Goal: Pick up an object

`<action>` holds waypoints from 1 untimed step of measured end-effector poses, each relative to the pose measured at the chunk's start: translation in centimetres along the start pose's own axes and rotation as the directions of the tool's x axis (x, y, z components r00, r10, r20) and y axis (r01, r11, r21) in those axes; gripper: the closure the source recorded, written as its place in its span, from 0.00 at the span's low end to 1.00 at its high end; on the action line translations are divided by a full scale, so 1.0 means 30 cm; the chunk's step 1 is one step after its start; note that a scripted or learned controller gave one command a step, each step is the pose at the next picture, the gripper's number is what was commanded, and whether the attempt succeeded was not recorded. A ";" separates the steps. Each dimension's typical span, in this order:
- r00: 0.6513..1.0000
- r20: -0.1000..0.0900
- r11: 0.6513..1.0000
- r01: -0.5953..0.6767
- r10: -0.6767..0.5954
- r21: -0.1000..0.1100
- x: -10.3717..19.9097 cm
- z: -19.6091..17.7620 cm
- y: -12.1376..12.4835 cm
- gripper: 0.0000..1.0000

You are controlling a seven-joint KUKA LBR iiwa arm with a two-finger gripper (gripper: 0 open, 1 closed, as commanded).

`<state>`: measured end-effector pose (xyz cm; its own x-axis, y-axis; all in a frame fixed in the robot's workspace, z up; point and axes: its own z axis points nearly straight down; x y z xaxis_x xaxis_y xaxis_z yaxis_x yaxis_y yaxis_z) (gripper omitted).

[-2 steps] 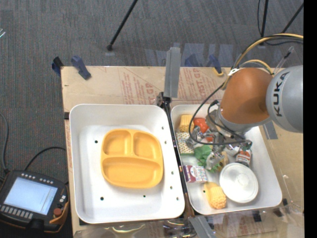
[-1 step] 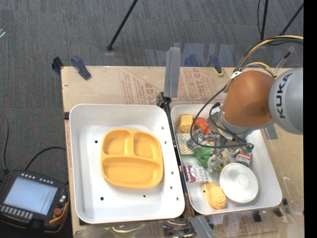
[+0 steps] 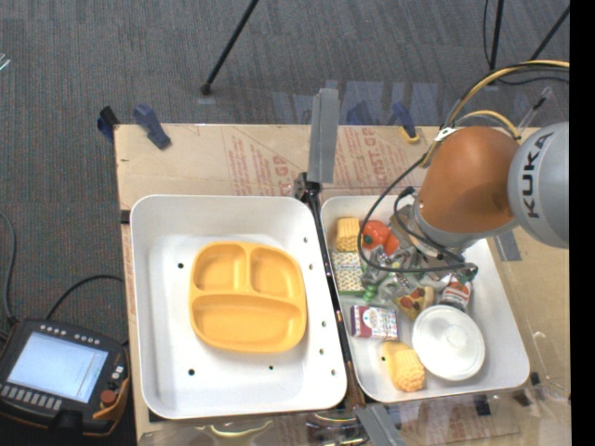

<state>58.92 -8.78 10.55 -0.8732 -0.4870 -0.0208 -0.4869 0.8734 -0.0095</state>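
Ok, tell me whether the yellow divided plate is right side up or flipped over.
Right side up. The yellow plate lies flat in the left bin, its three compartments opening upward with the raised dividers visible.

The right bin (image 3: 517, 342) is crowded: white bowl (image 3: 449, 342), corn cob (image 3: 405, 368) and carton (image 3: 373, 321) near; left bin's (image 3: 153, 249) margins around the yellow tray (image 3: 247, 296) lie open.

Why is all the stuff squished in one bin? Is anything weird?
Nothing looks spilled or broken. The right bin is crowded with a bowl, corn and a carton, while the left bin has just a yellow plate.
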 end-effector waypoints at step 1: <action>1.000 -0.001 1.000 0.000 0.000 -0.001 0.001 0.003 0.001 0.00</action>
<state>58.87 -8.77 10.46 -0.8731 -0.4871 -0.0196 -0.4870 0.8733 -0.0083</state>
